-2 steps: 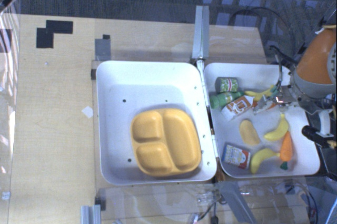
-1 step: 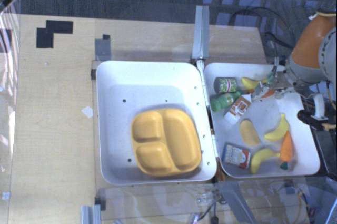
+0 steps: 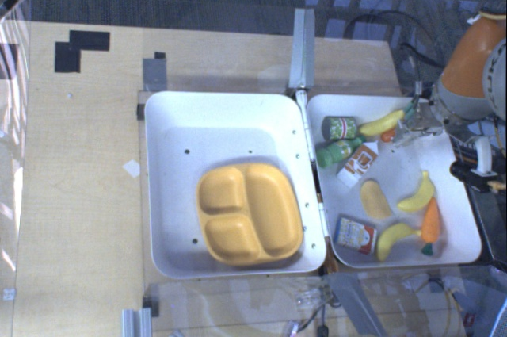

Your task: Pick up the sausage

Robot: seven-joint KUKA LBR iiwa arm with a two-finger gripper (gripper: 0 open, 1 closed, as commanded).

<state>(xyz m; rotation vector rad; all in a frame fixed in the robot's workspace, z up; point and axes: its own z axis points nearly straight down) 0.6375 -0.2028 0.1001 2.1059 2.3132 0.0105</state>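
Observation:
In the right bin [image 3: 467, 252] a tan, oblong piece that looks like the sausage [image 3: 376, 199] lies flat near the middle. My gripper [image 3: 406, 128] hangs over the bin's far right part, well behind the sausage and apart from it. Its tip is beside the right end of a yellow banana [image 3: 381, 124] and a small red-orange piece [image 3: 387, 135] that is too small to identify. The grey arm with its orange band [image 3: 473, 58] comes in from the right.
Around the sausage lie a white-and-orange carton [image 3: 358, 163], a green can [image 3: 341, 127], a green bottle [image 3: 333, 154], two more bananas [image 3: 420, 194] [image 3: 394, 236], an orange carrot [image 3: 430, 223] and a small box [image 3: 355, 234]. The left bin [image 3: 170, 137] holds a yellow divided tray [image 3: 249, 210].

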